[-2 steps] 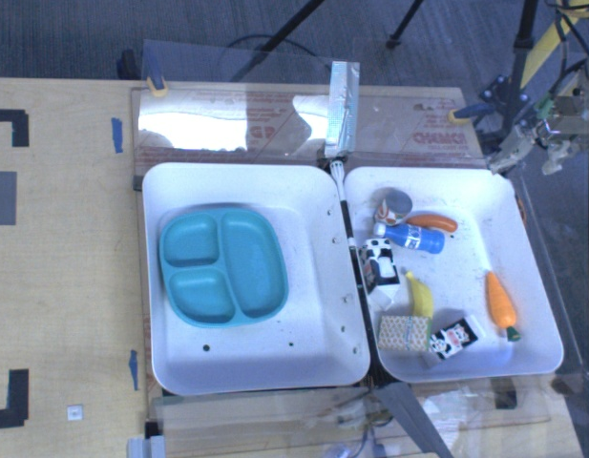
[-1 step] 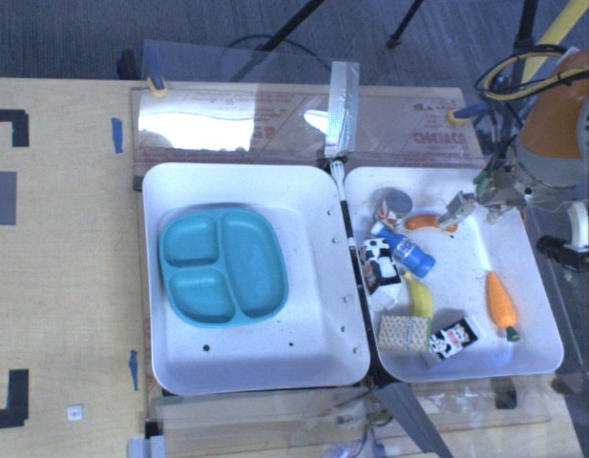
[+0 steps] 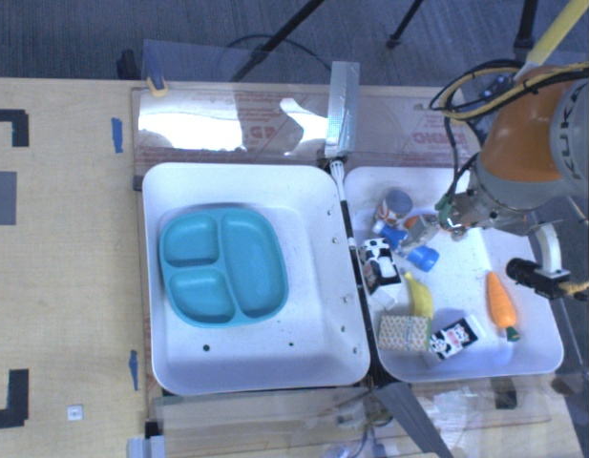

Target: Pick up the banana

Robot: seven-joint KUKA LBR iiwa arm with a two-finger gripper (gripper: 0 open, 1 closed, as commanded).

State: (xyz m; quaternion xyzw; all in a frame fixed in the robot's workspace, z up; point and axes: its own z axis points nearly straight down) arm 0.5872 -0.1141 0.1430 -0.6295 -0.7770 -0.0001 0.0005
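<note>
The banana (image 3: 420,296) is small and yellow. It lies in the right bin (image 3: 537,351), near the bin's middle front, between a black-and-white cow toy (image 3: 379,261) and a beige woven block (image 3: 402,332). My gripper (image 3: 452,219) hangs over the back part of the right bin, beyond the banana and a little to its right, close to a blue cup (image 3: 424,258). There is nothing that I can make out in the gripper. The arm's orange band (image 3: 521,146) sits above it at the right.
In the right bin there are also an orange carrot (image 3: 501,301), a second cow toy (image 3: 453,339) and a small blue-and-orange figure (image 3: 393,214). The left bin (image 3: 179,361) holds a blue divided plate (image 3: 222,265).
</note>
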